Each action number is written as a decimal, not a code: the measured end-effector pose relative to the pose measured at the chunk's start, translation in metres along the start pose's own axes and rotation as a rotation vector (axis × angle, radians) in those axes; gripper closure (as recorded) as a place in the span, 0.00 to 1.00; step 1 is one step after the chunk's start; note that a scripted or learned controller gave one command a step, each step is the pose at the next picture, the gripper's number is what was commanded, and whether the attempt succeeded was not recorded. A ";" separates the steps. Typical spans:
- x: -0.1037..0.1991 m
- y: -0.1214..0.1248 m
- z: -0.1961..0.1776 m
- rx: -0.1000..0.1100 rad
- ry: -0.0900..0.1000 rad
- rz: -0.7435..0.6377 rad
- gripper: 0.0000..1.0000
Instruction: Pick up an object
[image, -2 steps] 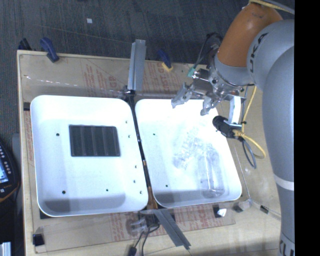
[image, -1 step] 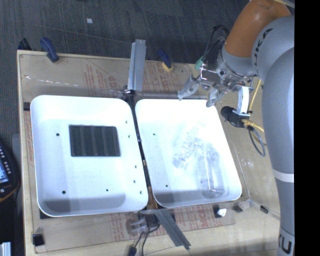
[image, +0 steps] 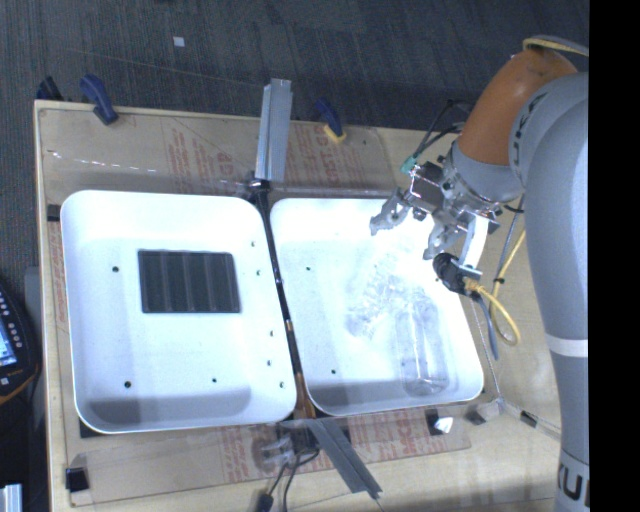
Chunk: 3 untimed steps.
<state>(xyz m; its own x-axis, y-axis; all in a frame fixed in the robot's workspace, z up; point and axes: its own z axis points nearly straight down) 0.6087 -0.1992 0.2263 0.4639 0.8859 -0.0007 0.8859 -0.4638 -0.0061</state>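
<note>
Gripper (image: 412, 228) hangs over the right bin (image: 320, 250) near its 1 o'clock corner, its two fingers (image: 386, 219) spread apart with nothing between them. The grey arm (image: 560, 200) with its orange band reaches in from 3 o'clock. Toward 5 o'clock of that bin's middle lies a clear bottle-like thing (image: 425, 350). At its 10 o'clock sits a crumpled clear piece (image: 372, 295) — whether the two touch I cannot tell. In the left bin (image: 100, 330) a dark ribbed block (image: 189, 281) lies flat, slightly toward 12 o'clock of centre — well apart from the gripper.
</note>
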 end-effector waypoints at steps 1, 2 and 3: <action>-0.026 -0.045 -0.017 -0.001 -0.001 0.052 0.00; 0.019 -0.080 -0.003 0.000 -0.001 0.092 0.00; -0.010 -0.062 0.000 -0.005 0.000 -0.143 0.00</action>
<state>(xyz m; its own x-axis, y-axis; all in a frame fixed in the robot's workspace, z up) 0.5497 -0.1793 0.2264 0.3329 0.9430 -0.0005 0.9430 -0.3329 -0.0008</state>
